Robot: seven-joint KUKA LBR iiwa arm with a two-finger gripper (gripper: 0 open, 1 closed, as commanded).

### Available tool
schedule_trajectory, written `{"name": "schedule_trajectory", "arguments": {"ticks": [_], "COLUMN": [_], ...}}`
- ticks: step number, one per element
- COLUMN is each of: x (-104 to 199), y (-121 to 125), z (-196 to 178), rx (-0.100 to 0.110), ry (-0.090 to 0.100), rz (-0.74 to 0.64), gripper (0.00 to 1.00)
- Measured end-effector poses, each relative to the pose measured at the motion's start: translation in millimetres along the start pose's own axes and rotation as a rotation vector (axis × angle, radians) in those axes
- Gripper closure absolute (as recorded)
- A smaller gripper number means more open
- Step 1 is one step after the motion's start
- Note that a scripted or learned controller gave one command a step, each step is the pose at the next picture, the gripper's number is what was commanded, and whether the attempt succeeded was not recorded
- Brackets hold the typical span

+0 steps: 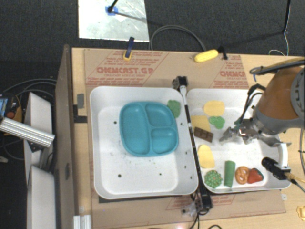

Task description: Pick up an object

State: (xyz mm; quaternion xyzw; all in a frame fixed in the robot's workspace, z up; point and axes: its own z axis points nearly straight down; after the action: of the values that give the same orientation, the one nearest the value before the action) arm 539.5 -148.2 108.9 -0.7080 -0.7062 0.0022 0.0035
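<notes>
My gripper (232, 132) hangs low over the middle of the right bin (248, 95), on the grey arm with its orange band (285, 95) coming in from the right. Just left of it lie a brown chocolate bar (203, 134) and a tan block (200, 123). A green leafy piece (217, 122) and a yellow slice (214, 108) lie up and to the left. Along the bin's near edge sit a pale yellow piece (206, 156), a green ball (213, 178), a green cylinder (229, 172), an orange pretzel (241, 174) and a red piece (255, 175).
The left bin (107, 171) holds a blue divided plate (148, 128) with a green item (174, 108) at its upper right corner. A black divider rail (189, 128) runs between the bins. A yellow object (206, 56) lies on the cardboard behind them.
</notes>
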Motion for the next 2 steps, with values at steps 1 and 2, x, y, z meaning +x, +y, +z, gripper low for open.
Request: {"name": "schedule_trajectory", "arguments": {"ticks": [1,2], "x": [36.8,8.4], "y": [-52.5,-52.8], "z": [26.2,24.9], "rx": [-0.007,-0.010], "ry": [0.000,-0.003], "rz": [-0.002,-0.002], "gripper": [0.00,0.00]}}
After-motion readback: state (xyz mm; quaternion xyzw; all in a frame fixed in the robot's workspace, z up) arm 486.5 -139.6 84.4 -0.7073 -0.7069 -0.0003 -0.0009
